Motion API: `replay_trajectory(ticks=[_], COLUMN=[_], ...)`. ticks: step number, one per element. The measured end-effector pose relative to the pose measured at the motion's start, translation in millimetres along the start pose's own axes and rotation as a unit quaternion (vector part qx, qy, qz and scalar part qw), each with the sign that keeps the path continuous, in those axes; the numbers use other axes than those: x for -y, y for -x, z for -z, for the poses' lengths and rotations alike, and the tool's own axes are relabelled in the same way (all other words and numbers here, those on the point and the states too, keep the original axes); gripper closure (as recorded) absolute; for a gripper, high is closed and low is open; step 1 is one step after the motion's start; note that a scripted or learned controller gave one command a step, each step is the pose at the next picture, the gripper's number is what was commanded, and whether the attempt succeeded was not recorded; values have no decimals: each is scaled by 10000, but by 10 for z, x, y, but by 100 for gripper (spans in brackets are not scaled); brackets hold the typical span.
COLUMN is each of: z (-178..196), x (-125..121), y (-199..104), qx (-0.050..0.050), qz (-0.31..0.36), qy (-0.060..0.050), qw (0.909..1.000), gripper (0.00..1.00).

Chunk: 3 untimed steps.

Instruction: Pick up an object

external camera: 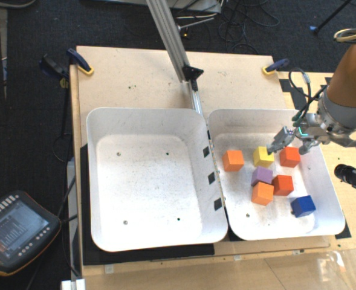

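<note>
While the arm [347,89] reaches in from the right, its gripper [281,142] hangs low over the right bin [329,222], just beside the yellow cube [263,156] and the red-orange cube [289,156]; whether the fingers are spread or pressed together I cannot tell. Six cubes sit clustered in that bin: an orange cube [233,160] to the left, a purple cube [262,175], another orange one [262,193], a red one [283,185] and a blue cube [303,206]. Beside it on the table [141,77] lies the left bin [99,125].
</note>
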State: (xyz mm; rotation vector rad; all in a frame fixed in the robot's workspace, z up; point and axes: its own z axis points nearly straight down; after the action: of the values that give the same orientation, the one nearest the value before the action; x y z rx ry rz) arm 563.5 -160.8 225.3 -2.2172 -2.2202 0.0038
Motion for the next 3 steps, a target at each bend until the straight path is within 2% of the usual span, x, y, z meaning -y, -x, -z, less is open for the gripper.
replay_trajectory(ticks=[1,2,3], z=[24,-582,-1038], x=[-9,77,84], y=[2,-13,48], qx=[6,-1,2], qz=[-3,-12,-14], qy=[22,-11,1], qw=[10000,10000,10000], gripper=[0,0,0])
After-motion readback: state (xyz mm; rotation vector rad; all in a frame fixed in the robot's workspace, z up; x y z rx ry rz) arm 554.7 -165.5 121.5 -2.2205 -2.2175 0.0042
